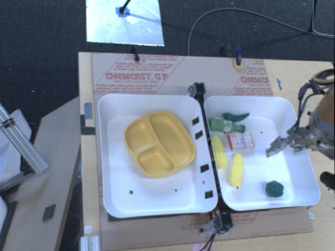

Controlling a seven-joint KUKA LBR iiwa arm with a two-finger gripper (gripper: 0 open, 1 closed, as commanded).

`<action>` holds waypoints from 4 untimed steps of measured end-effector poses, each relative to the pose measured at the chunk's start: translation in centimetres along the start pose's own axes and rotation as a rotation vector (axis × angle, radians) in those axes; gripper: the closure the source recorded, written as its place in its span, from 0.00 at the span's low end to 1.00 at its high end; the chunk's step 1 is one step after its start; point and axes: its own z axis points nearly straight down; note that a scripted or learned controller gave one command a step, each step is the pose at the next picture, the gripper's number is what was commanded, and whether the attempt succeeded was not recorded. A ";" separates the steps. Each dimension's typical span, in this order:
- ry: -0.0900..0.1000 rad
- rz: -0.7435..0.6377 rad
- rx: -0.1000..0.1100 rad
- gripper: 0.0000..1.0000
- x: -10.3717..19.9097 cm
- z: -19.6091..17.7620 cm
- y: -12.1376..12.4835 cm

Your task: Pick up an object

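- Camera view: the gripper [276, 146] hangs over the right bin [301, 140], near its right wall, and nothing is seen between its fingers. Whether it is open or closed cannot be told from this angle.
- The things to pick lie in the right bin: two corn cobs [236, 170] side by side near the divider, a small red and white box [241, 141] just above them, a green bottle [226, 125], a green pepper [235, 117] at the back, and a dark green lump [274, 189] near the front right corner.
- The left bin [112, 156] holds a yellow tray [159, 143] with compartments.
- The step in hand seems to be the approach, since no object is held.
- The dark green lump looks like the best target: it stands well apart from the other things and is near the gripper.
- The arm should come straight down and centre the fingers over it, and keep away from the bin wall.
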 end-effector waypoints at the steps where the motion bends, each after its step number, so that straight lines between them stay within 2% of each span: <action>1: 0.000 0.000 0.000 0.00 -0.3 5.7 0.8; 2: -0.001 0.000 -0.002 1.00 -0.3 4.5 0.8; 4: -0.002 -0.004 -0.005 1.00 0.2 -8.1 0.8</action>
